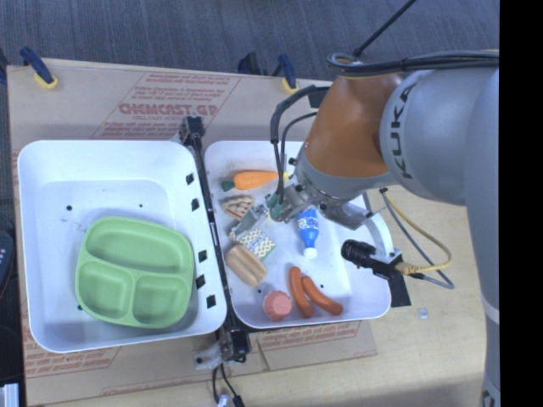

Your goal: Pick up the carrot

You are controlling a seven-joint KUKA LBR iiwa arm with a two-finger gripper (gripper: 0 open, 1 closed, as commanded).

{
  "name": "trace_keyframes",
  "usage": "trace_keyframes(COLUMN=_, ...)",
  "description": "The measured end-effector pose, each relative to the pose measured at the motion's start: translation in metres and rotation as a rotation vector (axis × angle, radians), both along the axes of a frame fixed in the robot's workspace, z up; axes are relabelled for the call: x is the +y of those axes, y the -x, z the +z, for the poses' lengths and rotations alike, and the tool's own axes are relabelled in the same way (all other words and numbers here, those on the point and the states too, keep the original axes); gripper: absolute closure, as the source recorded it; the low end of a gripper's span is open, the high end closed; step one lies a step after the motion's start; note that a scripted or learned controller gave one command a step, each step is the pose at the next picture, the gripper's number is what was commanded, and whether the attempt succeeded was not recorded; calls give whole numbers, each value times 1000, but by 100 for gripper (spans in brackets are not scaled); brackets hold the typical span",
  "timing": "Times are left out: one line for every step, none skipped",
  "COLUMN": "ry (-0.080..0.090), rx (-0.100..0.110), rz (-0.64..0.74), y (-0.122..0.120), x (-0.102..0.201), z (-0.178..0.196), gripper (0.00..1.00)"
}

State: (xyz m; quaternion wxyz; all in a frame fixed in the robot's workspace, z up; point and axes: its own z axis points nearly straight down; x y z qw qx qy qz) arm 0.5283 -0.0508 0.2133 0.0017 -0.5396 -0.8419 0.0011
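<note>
The tool (pixel 270 209) is hanging low over the right bin (pixel 373 299), near its middle. I cannot tell if it is gripping anything. The carrot (pixel 254 179) is lying near the bin's top wall, just above the tool and a bit to the left. The big grey arm (pixel 407 134) is covering part of the bin. A blue and white bottle (pixel 308 230) is peeking out beside the tool. Two sausages (pixel 312 293) are lying near the bottom wall. A green tray (pixel 134 271) is sitting in the left bin (pixel 42 185).

Carrot (pixel 255 179) in right bin (pixel 373 305), tray (pixel 134 271) in left bin (pixel 51 168)
</note>
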Motion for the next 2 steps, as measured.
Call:
trace_keyframes(ry=2, rx=-2, rz=-99, y=-72, x=-77, z=-16, gripper=0)
trace_keyframes(ry=5, rx=-12, rz=-58, y=-127, x=-63, z=-118, gripper=0)
